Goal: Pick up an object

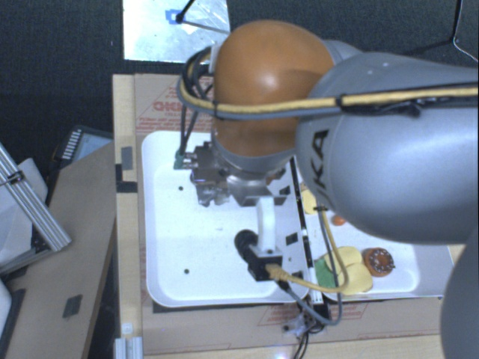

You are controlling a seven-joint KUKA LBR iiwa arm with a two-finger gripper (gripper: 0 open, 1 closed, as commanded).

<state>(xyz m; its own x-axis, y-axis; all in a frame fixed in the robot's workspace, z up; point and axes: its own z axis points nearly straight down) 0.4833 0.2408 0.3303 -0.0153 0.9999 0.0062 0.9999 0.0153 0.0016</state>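
Camera view shows the big grey arm over the left bin, with its claw above the white floor. I cannot tell if the claw is spread or pressed together. A yellow thing, a green thing and a round brown thing lie close together in the right bin.

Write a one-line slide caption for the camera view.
KUKA arm hangs over the left white bin; a yellow toy, a green piece and a brown doughnut-like toy lie in the right bin.

Right bin — mostly behind arm
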